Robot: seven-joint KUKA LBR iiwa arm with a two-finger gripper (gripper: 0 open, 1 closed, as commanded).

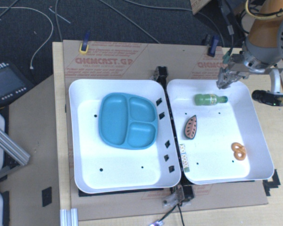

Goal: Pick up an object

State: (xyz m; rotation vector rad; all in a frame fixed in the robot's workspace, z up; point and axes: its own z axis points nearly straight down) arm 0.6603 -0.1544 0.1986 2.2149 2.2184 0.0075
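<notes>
Gripper (pixel 223 82) hangs at the far edge of the right bin (pixel 259 126); can't tell its opening, nothing visibly held. Green bottle (pixel 210 99) lies just below-left of it: smooth, round, on its side, so it may roll away or squirt out. Nearer, well apart: flat ridged shell (pixel 190 126), knobbly pretzel (pixel 238 150). Far left, a glossy blue plate (pixel 128 120).
</notes>
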